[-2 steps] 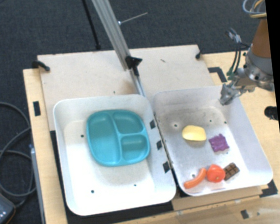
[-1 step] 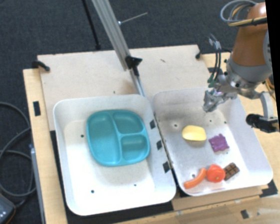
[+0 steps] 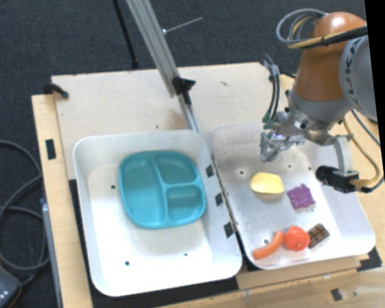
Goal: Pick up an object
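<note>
Yellow object (image 3: 267,183) on the bin floor just below the jaws (image 3: 271,145), jaw state unclear

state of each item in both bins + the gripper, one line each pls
teal divided tray: flat in the left bin, right way up.
yellow piece: lying loose in the right bin, below the gripper, not held.
purple piece: loose, right of the yellow piece.
carrot: lying near the front wall, touching the tomato.
tomato: loose.
brown piece: loose, right of the tomato.
gripper: over the right bin's back part, holding nothing visible.
</note>
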Available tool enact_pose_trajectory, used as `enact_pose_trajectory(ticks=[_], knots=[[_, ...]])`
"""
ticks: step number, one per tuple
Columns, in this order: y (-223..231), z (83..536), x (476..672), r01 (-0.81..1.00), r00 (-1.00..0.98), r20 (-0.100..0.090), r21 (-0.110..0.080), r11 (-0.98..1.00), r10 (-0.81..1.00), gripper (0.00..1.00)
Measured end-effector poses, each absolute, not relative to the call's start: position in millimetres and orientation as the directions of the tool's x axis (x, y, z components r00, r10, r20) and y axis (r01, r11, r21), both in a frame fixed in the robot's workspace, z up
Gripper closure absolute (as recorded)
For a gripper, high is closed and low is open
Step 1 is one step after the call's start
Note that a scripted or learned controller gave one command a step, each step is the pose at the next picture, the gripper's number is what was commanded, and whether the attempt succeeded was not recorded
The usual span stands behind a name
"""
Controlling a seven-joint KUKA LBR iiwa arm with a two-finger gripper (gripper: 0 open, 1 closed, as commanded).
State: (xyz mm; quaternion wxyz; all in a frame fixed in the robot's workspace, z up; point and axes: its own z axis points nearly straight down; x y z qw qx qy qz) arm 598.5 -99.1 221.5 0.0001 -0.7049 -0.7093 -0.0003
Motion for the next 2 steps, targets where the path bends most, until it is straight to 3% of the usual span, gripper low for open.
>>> enact_pose_trajectory(ticks=[2], knots=[[11.0,224.7,590.5,1.0,-0.007,0.002,0.0,0.007,1.0,1.0]])
